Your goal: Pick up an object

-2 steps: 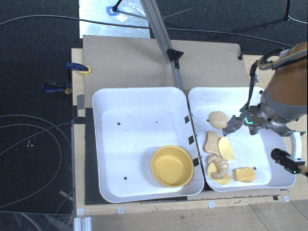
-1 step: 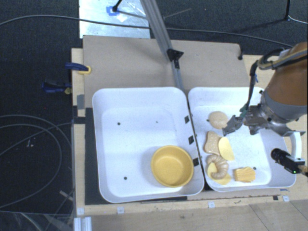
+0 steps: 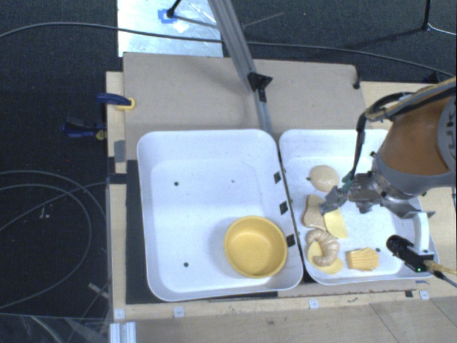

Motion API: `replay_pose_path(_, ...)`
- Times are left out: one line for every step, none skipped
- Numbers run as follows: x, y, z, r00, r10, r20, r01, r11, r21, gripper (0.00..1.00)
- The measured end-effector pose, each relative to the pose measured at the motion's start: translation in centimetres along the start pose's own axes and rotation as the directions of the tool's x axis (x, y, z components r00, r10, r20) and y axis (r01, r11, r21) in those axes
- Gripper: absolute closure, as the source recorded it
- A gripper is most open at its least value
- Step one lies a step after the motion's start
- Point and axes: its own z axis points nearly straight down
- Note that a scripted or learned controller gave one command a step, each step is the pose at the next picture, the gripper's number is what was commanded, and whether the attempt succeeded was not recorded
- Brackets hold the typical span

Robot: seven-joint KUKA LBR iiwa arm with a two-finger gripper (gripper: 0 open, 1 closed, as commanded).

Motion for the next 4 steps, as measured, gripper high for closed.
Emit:
replay_pose_path(0.3,0.0,6.3,1.0,0.0,-0.001,0.0,1.0,0.001,0.0)
replay_pose_path(0.3,0.0,8.6,1.0,0.001,0.001,-0.001,1.0,-0.003,0.0)
replay_pose_path(0.2,0.4,7.2,1.0,0.001,0.003,-0.001,1.0,-0.015,1.0)
replay_pose_path(0.7,0.9,0.9,1.0,-0.004,0.001,0.004,1.0,-0.011,1.0)
